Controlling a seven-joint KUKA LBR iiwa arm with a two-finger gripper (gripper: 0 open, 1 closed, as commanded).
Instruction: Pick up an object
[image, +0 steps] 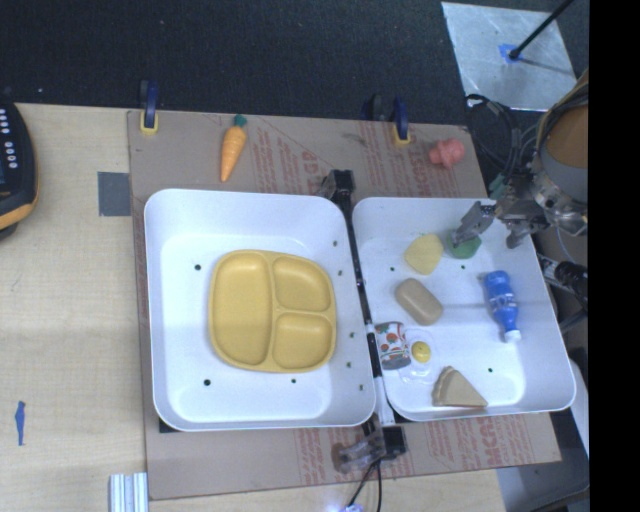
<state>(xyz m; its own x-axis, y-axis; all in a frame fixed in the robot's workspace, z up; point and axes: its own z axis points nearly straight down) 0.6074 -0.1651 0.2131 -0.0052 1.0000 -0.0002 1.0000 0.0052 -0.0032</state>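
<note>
Just below the gripper (492, 226) lies a blue bottle (501, 301)

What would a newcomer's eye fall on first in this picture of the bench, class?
First comes the large yellow three-compartment plastic tray, alone in the middle of the left white bin. Next comes the right white bin with its scatter of small things, the blue plastic bottle brightest among them. The orange toy carrot lies outside the bins, on the board behind the left one.

Pale wooden bench (60, 300) under brown cardboard sheet (300, 150); dark floor (250, 40) beyond.
</note>
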